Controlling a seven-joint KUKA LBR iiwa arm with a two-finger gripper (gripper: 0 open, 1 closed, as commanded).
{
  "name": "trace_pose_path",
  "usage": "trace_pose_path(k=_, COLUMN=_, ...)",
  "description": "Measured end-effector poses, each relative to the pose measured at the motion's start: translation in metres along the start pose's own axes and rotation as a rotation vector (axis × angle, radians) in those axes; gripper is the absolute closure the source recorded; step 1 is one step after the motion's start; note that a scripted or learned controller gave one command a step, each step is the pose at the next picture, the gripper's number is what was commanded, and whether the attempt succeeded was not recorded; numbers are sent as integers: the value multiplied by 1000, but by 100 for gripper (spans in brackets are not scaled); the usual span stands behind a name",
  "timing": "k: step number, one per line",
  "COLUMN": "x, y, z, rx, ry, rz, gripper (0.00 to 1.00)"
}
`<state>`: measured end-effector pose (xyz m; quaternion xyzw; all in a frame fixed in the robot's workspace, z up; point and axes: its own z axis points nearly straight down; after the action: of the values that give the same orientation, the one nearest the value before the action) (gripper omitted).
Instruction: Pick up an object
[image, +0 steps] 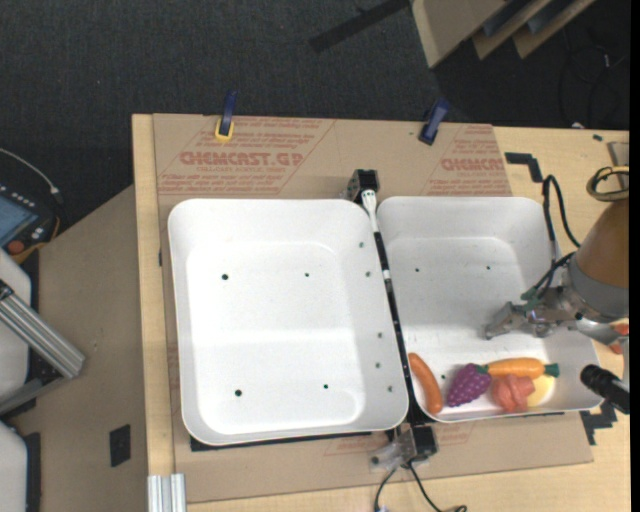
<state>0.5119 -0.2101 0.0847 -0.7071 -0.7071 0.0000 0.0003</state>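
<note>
**Hand low in right bin, toys bunched at near edge**

Bench: brown cardboard top with red print, two clips on its far edge, one yellow-blue, one blue.

Left bin: white, shallow, a few dark dots on its floor.

Right bin: white, touching the left bin along a dark seam.

Arm: comes in from the right, orange band above a grey wrist, over the right bin's right side.

Hand: low over the right bin floor, pointing left. Fingers look grey and metallic; can't tell if they're spread or pressed together. Nothing visible between them.

Toys, all along the right bin's near wall, close together:
- carrot, orange, lying flat, just below the hand
- sausage, orange-red, tilted, by the seam
- grapes, purple bunch, between sausage and the red piece
- red piece touching a pale yellow piece, under the carrot
</note>
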Motion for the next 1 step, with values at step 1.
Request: trace_pose_path(k=1, x=0, y=0, z=0, rx=0, ry=0, rz=0, gripper=0)
